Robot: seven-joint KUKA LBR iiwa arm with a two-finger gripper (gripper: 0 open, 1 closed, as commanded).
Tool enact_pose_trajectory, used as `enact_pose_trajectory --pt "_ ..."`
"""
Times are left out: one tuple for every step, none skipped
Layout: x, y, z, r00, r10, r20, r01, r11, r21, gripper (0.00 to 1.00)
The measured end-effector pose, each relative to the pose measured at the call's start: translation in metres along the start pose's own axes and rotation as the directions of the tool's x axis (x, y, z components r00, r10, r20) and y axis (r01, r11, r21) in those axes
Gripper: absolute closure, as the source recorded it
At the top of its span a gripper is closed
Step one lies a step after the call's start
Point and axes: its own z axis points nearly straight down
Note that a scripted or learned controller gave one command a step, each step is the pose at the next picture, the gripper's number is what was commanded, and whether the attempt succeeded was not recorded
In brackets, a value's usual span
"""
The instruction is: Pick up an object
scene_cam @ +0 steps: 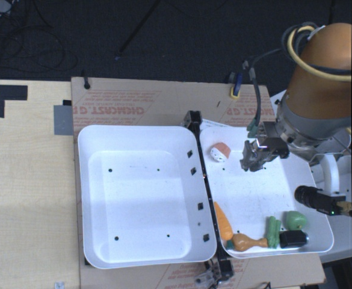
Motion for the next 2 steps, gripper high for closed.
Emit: enact_pose_trajectory --pt "0.074 -0.033 -0.036 1.0 -0.012 -0.003 0.012 1.0 -0.016 1.0" --pt "0.132 -0.033 -0.069 1.0 -0.011 -0.002 0.011 1.0 -0.017 1.0"
